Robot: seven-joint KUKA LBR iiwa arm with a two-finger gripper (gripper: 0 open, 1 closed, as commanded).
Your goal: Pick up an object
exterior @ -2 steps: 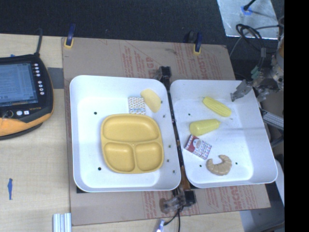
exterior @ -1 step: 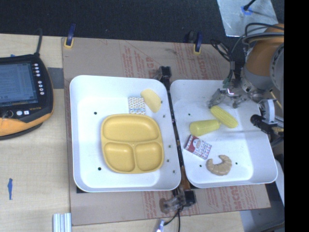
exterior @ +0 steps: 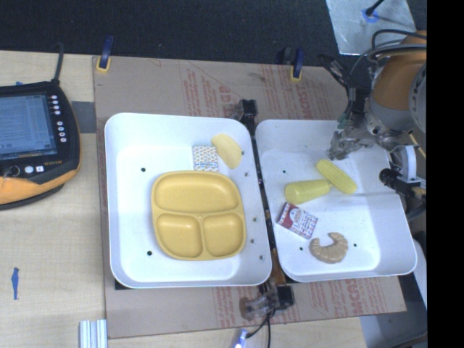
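The right bin (exterior: 384, 256) holds a yellow corn cob (exterior: 337, 176), a yellow-green cylinder (exterior: 307, 191), a small red and white packet (exterior: 297, 220) and a tan croissant (exterior: 330, 247). In the left bin (exterior: 123, 194) lie a yellow divided tray (exterior: 197, 214), a pale yellow piece (exterior: 227, 150) and a small patterned packet (exterior: 205, 158). My gripper (exterior: 342, 147) hangs over the right bin's far part, just above and behind the corn cob, with nothing seen between its fingers.
A tablet controller (exterior: 32, 140) in an orange case lies on the bench at the far left. Clamps (exterior: 293, 62) hold the brown board at the back edge. Cables trail at the front between the bins.
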